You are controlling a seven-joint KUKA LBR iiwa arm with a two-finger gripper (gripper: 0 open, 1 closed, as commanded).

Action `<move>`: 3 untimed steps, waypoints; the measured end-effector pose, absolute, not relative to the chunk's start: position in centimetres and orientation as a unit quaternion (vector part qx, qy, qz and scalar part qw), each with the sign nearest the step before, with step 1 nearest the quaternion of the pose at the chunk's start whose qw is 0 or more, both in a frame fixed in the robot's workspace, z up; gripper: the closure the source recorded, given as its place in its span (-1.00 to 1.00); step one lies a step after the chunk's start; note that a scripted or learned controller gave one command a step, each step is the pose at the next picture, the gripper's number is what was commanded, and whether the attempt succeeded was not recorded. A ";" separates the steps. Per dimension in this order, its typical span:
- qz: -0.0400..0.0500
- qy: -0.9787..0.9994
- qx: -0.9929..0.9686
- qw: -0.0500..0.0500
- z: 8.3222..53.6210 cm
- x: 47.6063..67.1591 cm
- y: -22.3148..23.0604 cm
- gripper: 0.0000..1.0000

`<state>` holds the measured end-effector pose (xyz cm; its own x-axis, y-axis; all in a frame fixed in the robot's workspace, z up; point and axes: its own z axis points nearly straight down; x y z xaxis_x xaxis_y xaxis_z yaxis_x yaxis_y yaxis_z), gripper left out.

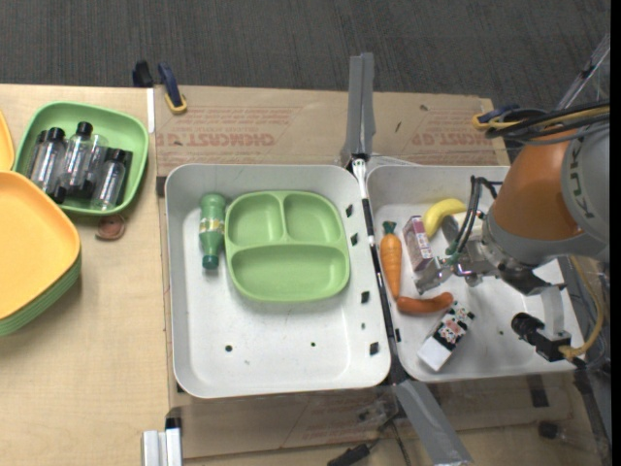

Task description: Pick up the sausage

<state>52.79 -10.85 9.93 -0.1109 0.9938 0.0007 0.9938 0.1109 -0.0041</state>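
Observation:
The sausage [424, 305], a short reddish-brown link, lies in the right bin [505, 352] near its left wall, just below the carrot's tip. My gripper [433, 276] hangs right above the sausage's upper side, next to a pink packet [417, 241]. The grey arm with its orange band [539, 202] reaches in from the right. I see nothing lifted off the bin floor.
In the right bin, an orange carrot [390, 260] lies along the left wall, a banana [442, 212] sits at the back, and a black-and-white carton [444, 340] lies in front. The left bin [281, 352] holds a green divided plate [287, 245] and a green bottle [211, 229].

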 end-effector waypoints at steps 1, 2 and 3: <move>0.001 -0.745 -0.667 0.002 9.9 52.8 -10.9 -1.00; 0.001 -0.696 -0.719 0.000 19.0 51.1 -6.2 -1.00; -0.004 -0.733 -0.680 -0.006 9.8 50.5 -9.6 -1.00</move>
<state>50.54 -9.61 9.78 -0.0760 0.9971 -0.0038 0.9970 0.0761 0.0132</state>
